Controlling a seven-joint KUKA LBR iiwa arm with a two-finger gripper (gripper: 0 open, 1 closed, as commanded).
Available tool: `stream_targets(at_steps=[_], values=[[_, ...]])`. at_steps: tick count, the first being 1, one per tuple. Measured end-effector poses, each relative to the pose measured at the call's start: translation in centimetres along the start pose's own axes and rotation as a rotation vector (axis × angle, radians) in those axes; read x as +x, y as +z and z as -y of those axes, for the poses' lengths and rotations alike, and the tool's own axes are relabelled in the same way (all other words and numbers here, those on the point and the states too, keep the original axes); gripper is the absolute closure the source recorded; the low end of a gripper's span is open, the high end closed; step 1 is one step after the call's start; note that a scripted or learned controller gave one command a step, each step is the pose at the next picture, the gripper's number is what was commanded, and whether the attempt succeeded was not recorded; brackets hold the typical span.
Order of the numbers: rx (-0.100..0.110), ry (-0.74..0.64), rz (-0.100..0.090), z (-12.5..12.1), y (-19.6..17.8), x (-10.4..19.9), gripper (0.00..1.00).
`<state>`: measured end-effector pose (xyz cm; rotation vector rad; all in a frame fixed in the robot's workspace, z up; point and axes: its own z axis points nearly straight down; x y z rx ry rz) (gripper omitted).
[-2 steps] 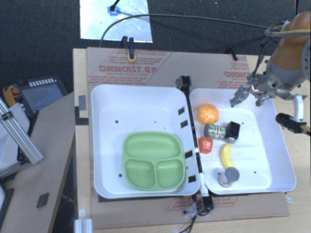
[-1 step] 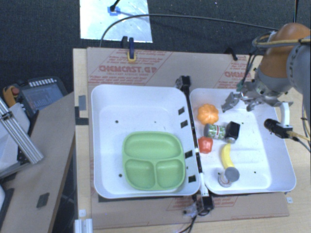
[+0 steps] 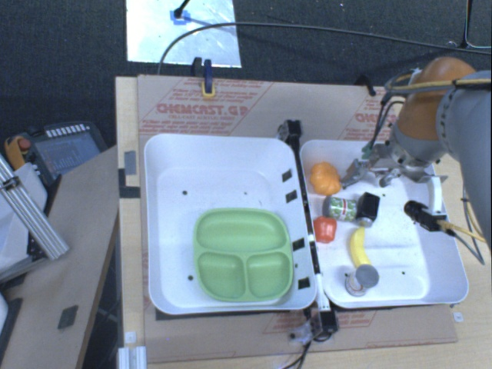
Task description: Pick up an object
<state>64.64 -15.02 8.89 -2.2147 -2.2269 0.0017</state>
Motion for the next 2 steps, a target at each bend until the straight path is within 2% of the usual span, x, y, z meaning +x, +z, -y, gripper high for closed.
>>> stream_targets(at_steps=[1, 2], values=[[-0.007, -0.002, 0.001, -0.2, -1.5, 0.0, 1.00], [-0.010, 0.001, 0.002, 0.0, -7.9, 0.0, 1.00]])
